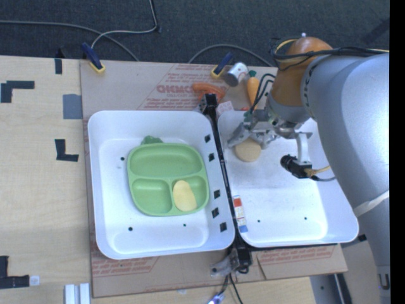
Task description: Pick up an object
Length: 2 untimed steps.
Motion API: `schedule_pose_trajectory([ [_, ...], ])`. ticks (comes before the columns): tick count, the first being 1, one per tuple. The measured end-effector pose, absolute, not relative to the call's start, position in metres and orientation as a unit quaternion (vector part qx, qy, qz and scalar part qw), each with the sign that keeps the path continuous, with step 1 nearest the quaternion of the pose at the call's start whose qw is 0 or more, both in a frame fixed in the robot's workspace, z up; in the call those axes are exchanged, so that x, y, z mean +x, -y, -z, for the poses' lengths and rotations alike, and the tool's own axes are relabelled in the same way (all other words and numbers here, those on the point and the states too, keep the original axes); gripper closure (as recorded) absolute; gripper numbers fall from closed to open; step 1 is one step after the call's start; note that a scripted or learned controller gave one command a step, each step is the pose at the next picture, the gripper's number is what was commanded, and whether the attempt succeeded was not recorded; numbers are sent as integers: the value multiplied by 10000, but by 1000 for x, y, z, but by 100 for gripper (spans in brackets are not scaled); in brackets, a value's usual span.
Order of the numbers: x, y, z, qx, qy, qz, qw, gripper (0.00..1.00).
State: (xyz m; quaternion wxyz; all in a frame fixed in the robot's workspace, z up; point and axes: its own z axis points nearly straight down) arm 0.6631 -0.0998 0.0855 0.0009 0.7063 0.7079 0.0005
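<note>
- tan round object (248, 151) (looks like a small bun or cookie) lies on the floor of the right bin (285, 223), in its upper-left part, near the divider between bins.
- gripper (256, 133) sits directly above/at the top edge of that tan object, metal fingers pointing down toward it; cannot tell whether the jaws are released or clenched, and the object is not visibly between them.
- grey arm (354, 113) comes in from the right, orange band (292, 75) above the wrist, covering the right bin's upper-right area.
- small black fitting with a cable (296, 165) hangs off the wrist, just right of the tan object.
- orange carrot-like piece (252, 88) near the right bin's top edge, partly hidden by the wrist; a small white-grey cylinder (236, 73) just up and left of it, on the cardboard.
- left bin (107, 189) holds a green divided plate (166, 177); yellow oval item (184, 196) lies in its lower-right compartment.
- dark green bit (152, 140) peeks out at the plate's top edge.
- both bins rest on a cardboard sheet (133, 84) on the wooden bench (38, 189); blue-yellow clamps (92, 57) at the cardboard's top edge, black cable (150, 5) running over the dark floor behind.
</note>
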Motion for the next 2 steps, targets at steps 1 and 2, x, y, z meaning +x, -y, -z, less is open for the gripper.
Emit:
schedule_pose_trajectory([
  [1, 669, 104, -86, 7062, -7080, -3, 8, 0],
  [2, 669, 96, -85, 7067, -7075, 1, 12, 0],
])
